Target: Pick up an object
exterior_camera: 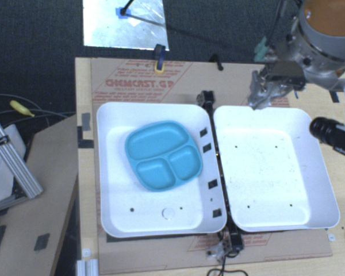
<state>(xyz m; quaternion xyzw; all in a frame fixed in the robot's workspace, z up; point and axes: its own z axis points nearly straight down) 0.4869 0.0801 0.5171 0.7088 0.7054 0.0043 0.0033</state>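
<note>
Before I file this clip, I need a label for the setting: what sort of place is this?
Most likely a robot test bench in a lab. Two white bins sit side by side on a board, a robot arm reaches over them, and a blue divided plate lies in the left bin as something to pick.

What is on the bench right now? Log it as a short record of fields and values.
object: blue three-compartment plastic tray
object location: lying flat in the left shallow white bin, upper middle
right shallow white bin: dark specks on its floor
arm: grey with orange band, reaching in from the right
claw: over the far edge of the right bin, apart from the tray
task status: tray not yet picked up
</note>
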